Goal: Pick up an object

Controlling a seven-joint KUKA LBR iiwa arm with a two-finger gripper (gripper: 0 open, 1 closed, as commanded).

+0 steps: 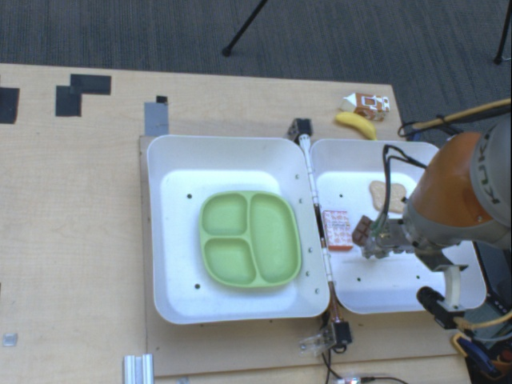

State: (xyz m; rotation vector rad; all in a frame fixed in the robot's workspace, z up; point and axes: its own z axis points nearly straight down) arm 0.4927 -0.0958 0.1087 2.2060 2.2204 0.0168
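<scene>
In the right bin [352,290] lie a red and white packet [336,230], a small brown block [362,230] and a tan slice of bread [383,195]. My gripper [374,245] is low over the bin's middle, right beside the brown block and a little right of the packet. The arm's orange band [448,190] covers part of the bread. I cannot make out whether the gripper touches the brown block.
The left bin [172,214] holds a green divided plate [250,238]. On the bench beyond the right bin sit a yellow banana [355,124] and a small carton [367,102]. A ridge [314,214] separates the two bins.
</scene>
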